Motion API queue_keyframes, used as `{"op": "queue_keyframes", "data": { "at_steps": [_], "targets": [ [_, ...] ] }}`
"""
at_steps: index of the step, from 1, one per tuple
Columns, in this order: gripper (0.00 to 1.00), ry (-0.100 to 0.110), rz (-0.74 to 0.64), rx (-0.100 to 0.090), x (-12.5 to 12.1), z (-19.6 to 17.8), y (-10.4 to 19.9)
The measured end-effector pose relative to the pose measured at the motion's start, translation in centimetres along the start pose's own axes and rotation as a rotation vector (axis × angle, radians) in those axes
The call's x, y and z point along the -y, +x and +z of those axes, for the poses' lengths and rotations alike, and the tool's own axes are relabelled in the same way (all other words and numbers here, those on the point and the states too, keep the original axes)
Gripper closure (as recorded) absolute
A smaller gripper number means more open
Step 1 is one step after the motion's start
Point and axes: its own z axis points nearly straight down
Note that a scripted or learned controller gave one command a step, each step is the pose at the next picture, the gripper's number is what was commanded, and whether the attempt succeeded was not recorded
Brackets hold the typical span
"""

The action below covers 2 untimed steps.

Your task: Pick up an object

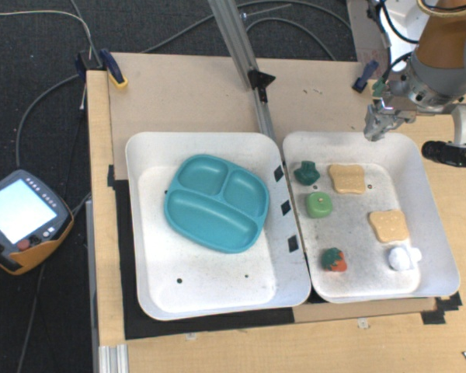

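The right bin [435, 231] holds several small items. A dark green piece [306, 173] and a round light green piece [319, 204] lie near its left wall. Two tan toast-like slices rest further right, one at the back [347, 179] and one mid-bin [389, 225]. Near the front lie a red piece with a green top [335, 260] and a small white object [401, 259]. My gripper [377, 124] hangs over the bin's far rim, behind the back slice and apart from every item.
A teal divided plate [216, 202] lies in the left bin [151, 286]. A slanted metal bar [241, 45] runs down to the gap between the bins. Blue clamps [113, 68] sit at the bench's back left corner. A handheld pendant [19, 220] lies on the floor at left.
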Motion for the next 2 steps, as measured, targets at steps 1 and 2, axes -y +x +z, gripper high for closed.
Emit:
{"op": "queue_keyframes", "data": {
  "at_steps": [1,2],
  "targets": [
    [1.0,-0.001,0.0,0.0,0.0,-6.6,0.2],
    [1.0,0.004,0.0,-0.001,-0.1,-7.7,0.2]
  ]
}}
